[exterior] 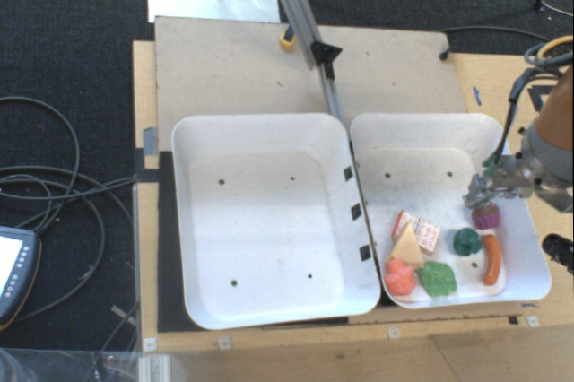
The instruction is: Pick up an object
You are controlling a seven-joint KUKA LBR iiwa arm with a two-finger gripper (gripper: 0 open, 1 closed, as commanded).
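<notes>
In the right bin (430,147), the end effector (484,196) is poised just above a small purple object (486,215); whether it is spread or pressed together cannot be told. The approach step is judged in hand; a short descent and closure are called for next. The worktop (233,66) is pale board, with black carpet (72,13) seen around it.

Small purple obj (486,215) at right bin's (421,147) right side.
</notes>
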